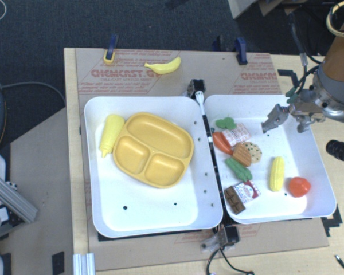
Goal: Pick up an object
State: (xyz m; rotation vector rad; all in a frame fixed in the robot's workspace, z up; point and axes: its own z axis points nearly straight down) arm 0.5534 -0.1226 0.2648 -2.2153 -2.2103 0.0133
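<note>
Shapes: smooth yellow corn cob (277,173), round red tomato (298,187), speckled cookie (247,153), all toy-like plastic.
My gripper (288,120): above the right bin's (318,153) far side, fingers spread, grasping nothing.
Nearby: green pieces (238,169), orange carrot (222,143), wrapped packets (242,193) crowd that bin's left half.
Left bin (97,171): yellow divided tray (153,149), yellow bottle (110,134) touching it.
Bench: banana (164,66) behind the bins.

Arm from right, gripper (288,121) low — jaws spread, empty
</note>
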